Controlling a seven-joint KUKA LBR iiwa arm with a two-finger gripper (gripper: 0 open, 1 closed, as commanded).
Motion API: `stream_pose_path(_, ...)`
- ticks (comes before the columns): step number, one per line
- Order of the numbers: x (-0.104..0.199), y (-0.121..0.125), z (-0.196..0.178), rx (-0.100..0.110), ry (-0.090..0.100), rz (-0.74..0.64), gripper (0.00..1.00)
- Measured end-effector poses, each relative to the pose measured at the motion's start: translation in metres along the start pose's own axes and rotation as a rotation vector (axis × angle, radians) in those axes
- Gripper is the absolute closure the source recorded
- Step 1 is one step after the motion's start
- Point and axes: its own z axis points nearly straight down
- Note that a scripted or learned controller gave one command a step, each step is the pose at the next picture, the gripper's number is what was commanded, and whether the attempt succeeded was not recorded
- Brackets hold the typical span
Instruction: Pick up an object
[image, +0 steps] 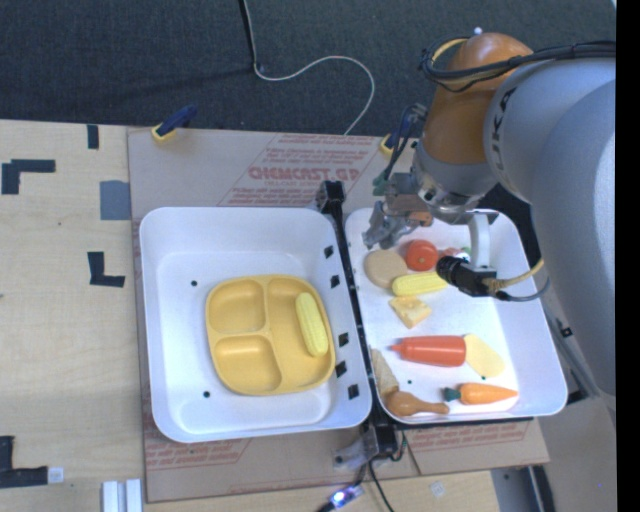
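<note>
My gripper (386, 228) hangs low over the far left part of the right bin (530, 330), just above a beige round piece (380, 269). A red tomato (421, 255) lies right beside it, with a yellow corn cob (418, 284) and a cheese wedge (411, 311) a little nearer. Further forward lie a red-orange sausage (432, 350), a pale yellow slice (485, 357), a carrot (488, 394) and a brown drumstick (412, 404). Nothing is visibly held.
The left bin (170, 300) holds a yellow divided plate (262, 335) with a yellow corn piece (312, 324) on its right compartment. A black divider (343, 280) separates the bins. The grey arm (560, 130) covers the right bin's far right corner.
</note>
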Motion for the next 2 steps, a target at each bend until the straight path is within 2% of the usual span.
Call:
stream_pose_path(1,0.043,0.028,0.008,0.001,0.0,0.0,1.0)
stream_pose_path(2,0.076,0.035,-0.006,0.001,0.0,0.001,1.0)
